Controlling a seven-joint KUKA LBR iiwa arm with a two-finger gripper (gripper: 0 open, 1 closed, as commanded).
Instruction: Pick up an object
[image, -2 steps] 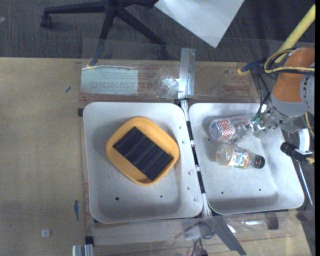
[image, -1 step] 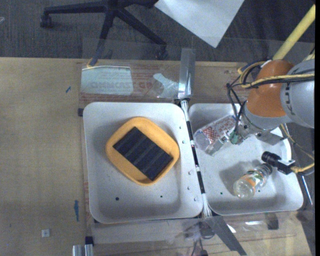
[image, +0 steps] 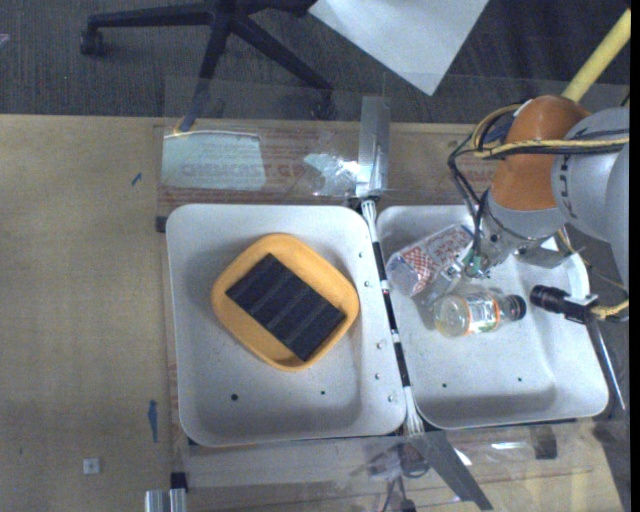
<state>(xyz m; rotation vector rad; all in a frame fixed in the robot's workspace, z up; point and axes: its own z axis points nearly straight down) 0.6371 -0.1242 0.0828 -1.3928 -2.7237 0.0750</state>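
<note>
In the right bin (image: 520, 385) a clear plastic bottle (image: 468, 313) with an orange label and a black cap lies on its side. A crinkled red-and-white packet (image: 428, 257) lies just behind it, towards the bin's left wall. My gripper (image: 477, 263) hangs low over the back of this bin, at the packet's right end and just above the bottle. Nothing shows as held in it. A yellow tray-like object with a black ribbed panel (image: 285, 301) rests in the left bin (image: 200, 390).
The grey arm with its orange band (image: 535, 150) reaches in from the upper right over the right bin's back corner. A metal divider post (image: 374, 150) and clear plastic wrap (image: 335, 172) lie behind the bins. An office chair base (image: 215, 40) stands on the floor beyond.
</note>
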